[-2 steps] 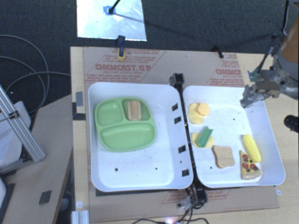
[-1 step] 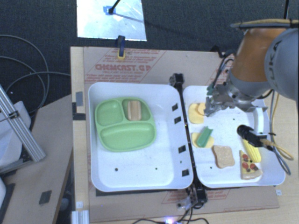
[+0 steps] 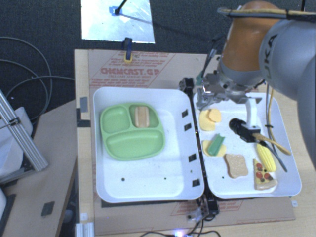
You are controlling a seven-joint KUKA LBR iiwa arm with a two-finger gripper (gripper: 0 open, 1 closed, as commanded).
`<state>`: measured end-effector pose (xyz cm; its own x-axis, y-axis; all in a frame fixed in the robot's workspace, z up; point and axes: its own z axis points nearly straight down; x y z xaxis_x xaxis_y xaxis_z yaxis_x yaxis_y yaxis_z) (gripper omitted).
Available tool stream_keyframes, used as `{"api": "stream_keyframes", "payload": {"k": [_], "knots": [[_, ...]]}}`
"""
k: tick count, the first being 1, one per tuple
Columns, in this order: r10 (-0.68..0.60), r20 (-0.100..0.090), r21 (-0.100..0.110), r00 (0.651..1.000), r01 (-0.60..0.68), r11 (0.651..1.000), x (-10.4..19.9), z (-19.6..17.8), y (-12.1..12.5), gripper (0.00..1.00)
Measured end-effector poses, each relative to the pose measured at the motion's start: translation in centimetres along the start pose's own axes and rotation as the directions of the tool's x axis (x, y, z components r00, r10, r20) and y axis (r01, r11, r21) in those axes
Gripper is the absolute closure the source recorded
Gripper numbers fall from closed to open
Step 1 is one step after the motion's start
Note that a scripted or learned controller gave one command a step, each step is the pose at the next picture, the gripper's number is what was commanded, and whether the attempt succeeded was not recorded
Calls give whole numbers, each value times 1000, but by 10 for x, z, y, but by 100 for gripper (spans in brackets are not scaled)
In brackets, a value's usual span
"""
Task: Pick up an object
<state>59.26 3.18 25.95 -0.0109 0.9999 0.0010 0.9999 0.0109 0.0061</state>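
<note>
You had dark carpet behind a tan surface, which carried a printed brown cardboard sheet with two shallow white bins on it, side by side. The grey arm with its orange band reached in from the right and hung over the far part of the right white bin.

Its pincer pointed down at that bin's far left corner, close to the wall shared with the left white bin. You could not tell whether the pincer was apart or together, and you saw nothing gripped in it.

The round yellow toy food piece lay on the right bin's floor just in front of the pincer, a little to its right. It was near the pincer, but whether they touched was unclear.

Farther toward the front of the same bin lay:
- a green wedge on a yellow slice
- a tan toy toast slice
- a yellow toy corn cob
- a toy pizza slice with red dots

All of these lay well apart from the pincer. In the left bin sat a green divided plastic plate, with a small tan ridged piece in its far right compartment.
</note>
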Motion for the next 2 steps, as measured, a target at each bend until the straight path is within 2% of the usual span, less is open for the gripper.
{"api": "stream_keyframes", "payload": {"k": [1,2], "knots": [[2,-1,11,1000,-2,1000,56,80,3,100],[9,4,-3,1000,-9,1000,77,175,-14,100]]}}
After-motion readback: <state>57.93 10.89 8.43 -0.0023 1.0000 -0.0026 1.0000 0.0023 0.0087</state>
